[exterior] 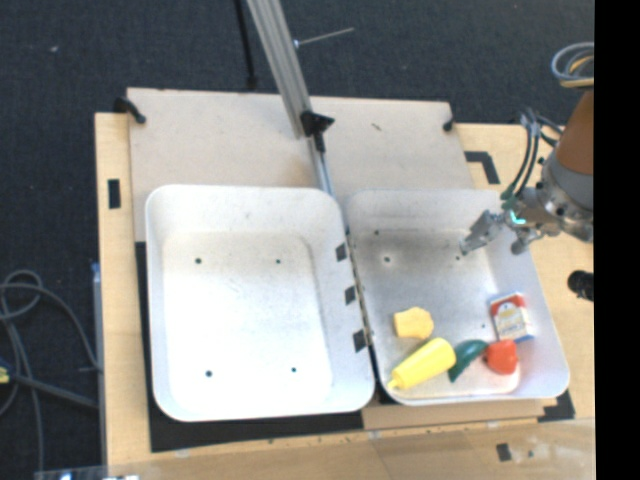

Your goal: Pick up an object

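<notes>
claw (pixel 497 230) was open and held nothing, at right bin's (pixel 400 218) upper right; corn (pixel 421 363) and tomato (pixel 502 356) lay lower right.

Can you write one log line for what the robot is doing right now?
end effector: above right bin, holding nothing | objects: yellow block, yellow corn, small carton, red toy | pick: not yet done

Four small things lie in the near half of the right bin (pixel 400 223). A yellow block (pixel 413 323) sits nearest the bin's middle, lying flat. Just below it a yellow corn cob (pixel 422 363) lies at a slant, its raised end touching a dark green piece (pixel 466 356). Beside that, by the near right corner, rests a red tomato (pixel 502 357). Above the tomato lies a small red-and-white carton (pixel 510 318), tilted and apart from the block.
</notes>
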`<state>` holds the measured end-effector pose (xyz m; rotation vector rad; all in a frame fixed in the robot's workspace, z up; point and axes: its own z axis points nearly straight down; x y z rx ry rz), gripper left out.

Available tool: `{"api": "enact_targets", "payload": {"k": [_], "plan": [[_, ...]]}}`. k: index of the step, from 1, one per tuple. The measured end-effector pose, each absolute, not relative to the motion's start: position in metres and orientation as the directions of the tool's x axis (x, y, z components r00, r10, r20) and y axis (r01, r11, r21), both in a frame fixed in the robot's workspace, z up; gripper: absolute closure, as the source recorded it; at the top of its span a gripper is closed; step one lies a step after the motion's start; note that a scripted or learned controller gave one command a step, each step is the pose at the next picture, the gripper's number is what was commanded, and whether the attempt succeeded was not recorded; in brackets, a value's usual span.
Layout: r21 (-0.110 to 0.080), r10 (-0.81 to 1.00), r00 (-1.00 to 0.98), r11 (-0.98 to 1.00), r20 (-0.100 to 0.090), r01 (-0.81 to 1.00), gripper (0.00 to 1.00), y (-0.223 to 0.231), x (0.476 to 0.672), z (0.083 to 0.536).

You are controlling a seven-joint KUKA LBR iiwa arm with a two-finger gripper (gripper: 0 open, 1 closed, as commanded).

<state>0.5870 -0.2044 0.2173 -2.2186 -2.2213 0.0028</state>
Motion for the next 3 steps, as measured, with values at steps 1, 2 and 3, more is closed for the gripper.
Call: {"api": "enact_targets", "payload": {"k": [1,2,3], "plan": [[0.001,1.000,-0.003,0.003,-0.002,1.000,0.00,-0.204,0.588,0.220],[-0.003,1.000,0.000,0.000,-0.002,1.000,0.00,-0.211,0.596,0.165],[-0.005,1.000,0.002,-0.002,-0.001,1.000,0.00,-0.212,0.590,0.103]]}}
